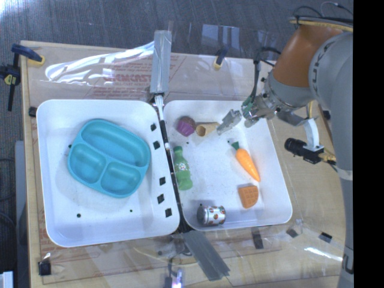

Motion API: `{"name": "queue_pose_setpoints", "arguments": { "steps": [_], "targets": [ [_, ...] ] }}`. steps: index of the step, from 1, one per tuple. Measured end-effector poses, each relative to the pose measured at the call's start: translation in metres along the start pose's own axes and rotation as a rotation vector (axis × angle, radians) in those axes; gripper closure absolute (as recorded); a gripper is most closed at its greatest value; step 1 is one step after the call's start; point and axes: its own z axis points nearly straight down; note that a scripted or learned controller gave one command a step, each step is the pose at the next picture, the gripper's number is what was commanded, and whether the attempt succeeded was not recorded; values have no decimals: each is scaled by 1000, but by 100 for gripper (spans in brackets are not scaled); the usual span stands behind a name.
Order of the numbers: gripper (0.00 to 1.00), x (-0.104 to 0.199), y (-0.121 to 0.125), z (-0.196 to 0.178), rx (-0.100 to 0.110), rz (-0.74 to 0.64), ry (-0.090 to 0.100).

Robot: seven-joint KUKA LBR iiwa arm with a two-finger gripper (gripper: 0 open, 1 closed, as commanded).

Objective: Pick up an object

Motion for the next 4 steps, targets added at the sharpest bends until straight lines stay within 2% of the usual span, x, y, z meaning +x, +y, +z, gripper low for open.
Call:
{"name": "queue_pose_setpoints", "arguments": {
  "steps": [1, 2, 3, 4],
  "targets": [
    [0, 9, -37, 110, 4, -126, 3],
    [100, 9, -37, 100, 4, -130, 3],
    [100, -3, 11, 16, 0, -263, -1],
    [0, -3, 11, 17, 0, -263, 0]
  ]
}}
